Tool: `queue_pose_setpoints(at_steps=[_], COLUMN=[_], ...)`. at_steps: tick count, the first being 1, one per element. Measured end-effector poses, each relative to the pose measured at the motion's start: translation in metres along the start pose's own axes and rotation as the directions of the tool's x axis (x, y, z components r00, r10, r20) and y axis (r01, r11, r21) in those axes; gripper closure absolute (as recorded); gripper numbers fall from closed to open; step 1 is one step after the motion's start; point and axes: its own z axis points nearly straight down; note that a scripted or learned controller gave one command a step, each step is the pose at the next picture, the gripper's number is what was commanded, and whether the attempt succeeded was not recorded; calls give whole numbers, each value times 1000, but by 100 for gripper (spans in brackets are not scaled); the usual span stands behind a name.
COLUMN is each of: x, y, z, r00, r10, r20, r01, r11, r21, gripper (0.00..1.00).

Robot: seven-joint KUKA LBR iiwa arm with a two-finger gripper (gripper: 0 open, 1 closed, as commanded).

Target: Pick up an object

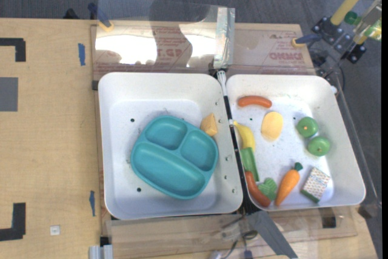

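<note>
Jaws' state: cannot tell. Closest to the arm's side (the right) is a green fruit [319, 145], round, in the right bin [288, 154].

In the left bin [115, 130] a teal divided plate [174, 156] fills the middle and near part, with a small yellow-orange piece [210, 125] just beside its far right edge; the far left stays open. The right bin [345, 148] is crowded along its left wall by a banana [245, 134], green piece [249, 164] and carrot [288, 184]; open floor lies in its centre.
</note>
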Motion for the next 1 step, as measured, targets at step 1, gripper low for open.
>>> queue_pose_setpoints(at_steps=[1], x=[-31], y=[-17], z=[2], r00=[889], r10=[459], r20=[2], r01=[-459], r11=[889], r21=[0], gripper=[100])
